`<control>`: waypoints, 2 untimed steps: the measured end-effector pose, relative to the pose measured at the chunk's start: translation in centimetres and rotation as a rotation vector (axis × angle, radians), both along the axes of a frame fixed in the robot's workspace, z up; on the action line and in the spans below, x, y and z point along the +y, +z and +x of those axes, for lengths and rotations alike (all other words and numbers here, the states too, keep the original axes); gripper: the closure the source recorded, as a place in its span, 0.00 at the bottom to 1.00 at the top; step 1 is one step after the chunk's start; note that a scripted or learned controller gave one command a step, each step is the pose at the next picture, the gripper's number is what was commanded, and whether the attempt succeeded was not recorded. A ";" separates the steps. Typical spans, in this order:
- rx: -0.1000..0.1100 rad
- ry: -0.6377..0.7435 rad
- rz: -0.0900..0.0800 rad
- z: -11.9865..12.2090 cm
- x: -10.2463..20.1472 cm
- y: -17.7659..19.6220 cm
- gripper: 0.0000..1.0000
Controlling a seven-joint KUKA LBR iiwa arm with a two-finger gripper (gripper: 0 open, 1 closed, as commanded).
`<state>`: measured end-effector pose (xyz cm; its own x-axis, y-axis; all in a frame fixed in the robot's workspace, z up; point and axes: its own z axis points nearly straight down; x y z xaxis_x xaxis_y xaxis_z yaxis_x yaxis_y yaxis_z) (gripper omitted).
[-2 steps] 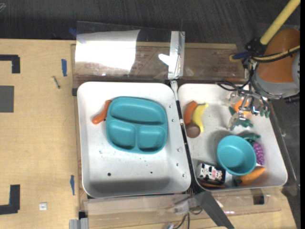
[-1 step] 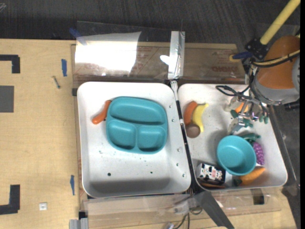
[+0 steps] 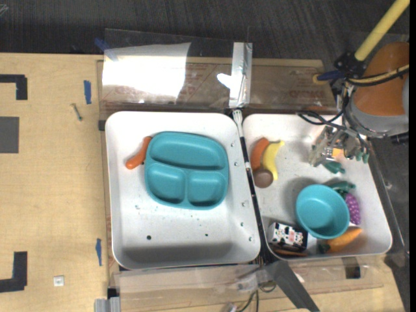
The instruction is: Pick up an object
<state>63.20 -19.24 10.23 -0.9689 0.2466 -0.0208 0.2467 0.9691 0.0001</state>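
Black-and-white printed packet [image 3: 288, 236], writing unreadable, beside teal bowl [image 3: 322, 210].

Robotics laboratory test bench: a plywood bench top [image 3: 45, 194] marked with black tape, two white bins [image 3: 188, 249] side by side, a clear plastic shield [image 3: 169, 77] along their far edge, dark carpet [image 3: 195, 5] beyond.

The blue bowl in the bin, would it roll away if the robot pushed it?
Probably not. The blue bowl sits upright, so it would likely slide. It looks like hard plastic, probably stiff and light. The purple grapes beside it might block it.
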 end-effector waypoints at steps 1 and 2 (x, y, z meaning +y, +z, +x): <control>-0.002 0.012 0.001 -0.7 3.8 11.9 1.00; 0.026 0.084 0.006 -0.2 0.2 0.6 1.00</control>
